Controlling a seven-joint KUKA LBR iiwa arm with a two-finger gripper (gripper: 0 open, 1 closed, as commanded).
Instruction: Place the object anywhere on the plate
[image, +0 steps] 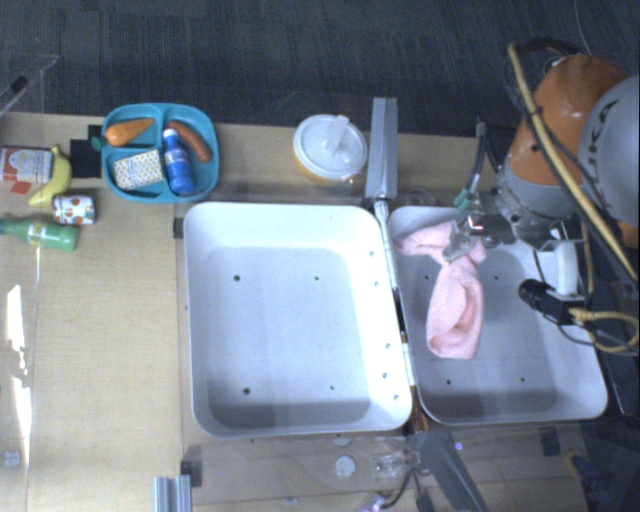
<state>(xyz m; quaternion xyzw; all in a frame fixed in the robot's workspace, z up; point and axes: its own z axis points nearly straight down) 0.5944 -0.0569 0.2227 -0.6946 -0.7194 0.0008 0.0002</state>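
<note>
A pink cloth lies in the right bin, stretched from the bin's upper left corner down toward its middle. My gripper is at the cloth's upper end, and the fabric is bunched up between its fingers there. The gripper is shut on the cloth. The blue divided plate sits on the bench at the upper left, beyond the left bin. It holds a carrot, a sausage, a blue bottle and a patterned block.
The left bin lies between the cloth and the plate. A yellow cup with a white lid stands behind the bins beside a metal post. A banana, a can and a green bottle lie at far left.
</note>
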